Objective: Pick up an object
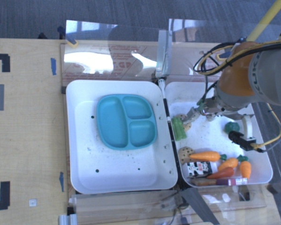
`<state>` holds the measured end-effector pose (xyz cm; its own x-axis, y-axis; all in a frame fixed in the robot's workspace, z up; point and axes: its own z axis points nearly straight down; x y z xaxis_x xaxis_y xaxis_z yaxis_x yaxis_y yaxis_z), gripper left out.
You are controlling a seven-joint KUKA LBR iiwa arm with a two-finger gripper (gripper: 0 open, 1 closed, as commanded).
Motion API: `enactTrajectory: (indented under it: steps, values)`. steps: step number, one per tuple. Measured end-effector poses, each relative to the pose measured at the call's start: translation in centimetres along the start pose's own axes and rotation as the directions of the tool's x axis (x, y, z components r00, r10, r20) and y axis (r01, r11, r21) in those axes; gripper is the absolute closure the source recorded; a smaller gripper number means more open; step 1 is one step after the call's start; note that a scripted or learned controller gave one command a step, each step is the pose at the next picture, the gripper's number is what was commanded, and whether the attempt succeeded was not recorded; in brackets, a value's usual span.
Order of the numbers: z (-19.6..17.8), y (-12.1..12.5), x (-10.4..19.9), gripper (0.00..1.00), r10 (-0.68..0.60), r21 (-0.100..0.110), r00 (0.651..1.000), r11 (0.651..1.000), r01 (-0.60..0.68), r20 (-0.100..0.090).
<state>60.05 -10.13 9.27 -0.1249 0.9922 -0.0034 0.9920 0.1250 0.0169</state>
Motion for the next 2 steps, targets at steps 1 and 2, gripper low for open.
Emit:
enactTrajectory:
  steps: [1, 2]
  values:
    - [0.0, 0.7, 0.1, 0.0, 0.043, 0.003, 0.999, 0.999, -0.043, 0.002]
    - [0.1, 4.9, -0.5, 0.0, 0.039, 0.005, 0.999, 0.999, -0.039, 0.0]
